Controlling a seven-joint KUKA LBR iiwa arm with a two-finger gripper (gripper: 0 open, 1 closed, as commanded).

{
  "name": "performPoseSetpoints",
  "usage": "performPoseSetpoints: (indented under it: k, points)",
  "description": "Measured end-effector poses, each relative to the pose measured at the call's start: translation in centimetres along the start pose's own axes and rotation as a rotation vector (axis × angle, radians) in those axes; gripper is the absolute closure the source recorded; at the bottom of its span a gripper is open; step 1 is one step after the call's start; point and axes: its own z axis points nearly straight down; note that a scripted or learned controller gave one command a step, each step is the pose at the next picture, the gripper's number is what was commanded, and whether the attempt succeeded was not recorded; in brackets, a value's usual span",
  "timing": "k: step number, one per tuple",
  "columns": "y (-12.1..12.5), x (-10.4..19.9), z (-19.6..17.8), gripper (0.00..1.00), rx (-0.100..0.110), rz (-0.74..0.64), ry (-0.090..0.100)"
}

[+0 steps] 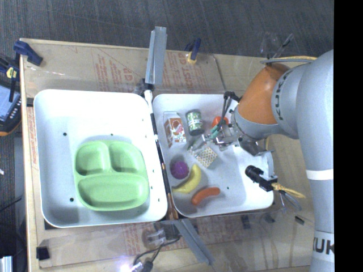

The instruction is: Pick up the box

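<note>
The box (175, 129) is a small red and white carton lying flat in the upper left part of the right bin (258, 200). My gripper (211, 141) reaches in from the right and hangs over the middle of that bin, a little right of and below the box and apart from it. A green can (194, 122) stands between the box and the gripper. A small checkered piece (207, 156) lies right under the gripper.
A purple ball (180, 168), a banana (191, 180) and a sausage (205, 195) lie in the right bin's lower part. An orange and green item (217, 122) sits beside the wrist. The left bin (51, 123) holds a green divided tray (110, 174).
</note>
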Motion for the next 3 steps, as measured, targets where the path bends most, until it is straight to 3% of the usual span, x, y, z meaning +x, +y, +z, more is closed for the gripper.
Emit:
performPoseSetpoints:
  k: [1, 2, 3]
  points:
    - [-1.7, 1.6, 0.5, 0.0, 0.013, -0.035, 0.005]
    - [-1.7, 1.6, -0.4, 1.0, 0.016, -0.042, 0.004]
    - [-0.7, 8.1, -11.6, 1.0, 0.008, -0.212, 0.005]
